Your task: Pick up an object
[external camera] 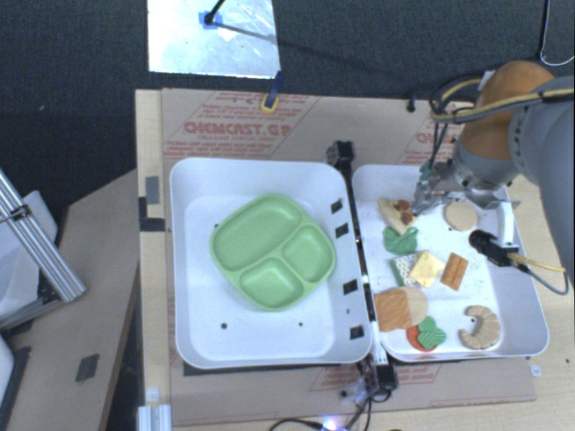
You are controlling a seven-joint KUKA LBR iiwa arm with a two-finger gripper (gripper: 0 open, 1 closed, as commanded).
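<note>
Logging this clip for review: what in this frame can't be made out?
- Gripper, camera view: too small and dark against the wrist to read.
- Pizza slice: whether the gripper touches it is unclear.
- Arm: cut off by the right edge.

A pale green divided plate point(273, 250) lies in a white bin point(193, 330); a tan croissant point(480, 327) lies in another.

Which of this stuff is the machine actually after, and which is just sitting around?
Part of the job:
gripper
pizza slice just below it
other toy foods in the right bin: croissant, cracker, cheese, cookie

Just lying about:
green plate
left bin
foil sheet
</note>
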